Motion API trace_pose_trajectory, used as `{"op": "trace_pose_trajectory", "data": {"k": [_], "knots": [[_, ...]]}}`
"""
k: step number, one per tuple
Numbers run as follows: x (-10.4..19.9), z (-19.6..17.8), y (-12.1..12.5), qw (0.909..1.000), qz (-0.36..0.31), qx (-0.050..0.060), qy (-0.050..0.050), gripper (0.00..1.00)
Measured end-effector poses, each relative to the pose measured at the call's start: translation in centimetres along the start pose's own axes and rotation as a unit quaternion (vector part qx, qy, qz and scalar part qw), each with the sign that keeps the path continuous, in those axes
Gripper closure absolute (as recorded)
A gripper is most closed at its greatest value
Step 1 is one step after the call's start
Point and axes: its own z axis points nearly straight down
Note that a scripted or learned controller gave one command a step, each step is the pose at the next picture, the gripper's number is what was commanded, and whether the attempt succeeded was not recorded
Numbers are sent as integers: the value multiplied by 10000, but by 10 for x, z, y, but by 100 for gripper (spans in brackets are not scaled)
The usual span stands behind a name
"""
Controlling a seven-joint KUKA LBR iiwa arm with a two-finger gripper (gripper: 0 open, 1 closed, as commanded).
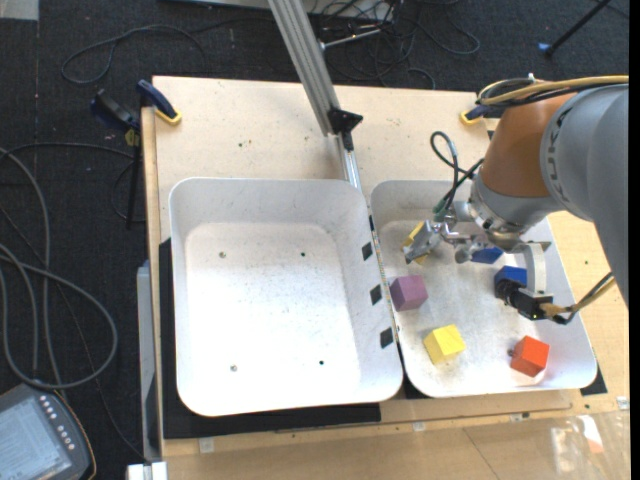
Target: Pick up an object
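Observation:
My gripper (424, 242) hangs low over the upper left part of the right bin (570, 373), at the end of the grey arm with its orange band (518, 153). A small yellow piece (416, 234) shows right at the gripper's tip; I cannot tell whether it is held. A purple cube (408, 292) lies just below the gripper, apart from it. A yellow cube (444, 343) sits nearer the front. An orange cube (529, 356) rests in the front right corner. A blue block (511, 275) lies partly under the wrist.
The left bin (185, 208) stands beside the right one, their rims meeting in the middle. A slanted metal pole (305, 53) crosses the back of the bench. Cables and a black connector (526, 300) hang off the wrist over the right bin.

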Motion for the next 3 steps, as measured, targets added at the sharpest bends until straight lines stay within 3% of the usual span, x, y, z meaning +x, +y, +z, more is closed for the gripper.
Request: {"op": "trace_pose_trajectory", "data": {"k": [1, 2, 3], "knots": [[1, 27, 0, 10000, -4, -9, 0, 0], [0, 15, 1, 10000, 1, -35, -4, 100], [-1, -40, -8, 10000, 1, -57, -7, 100]]}}
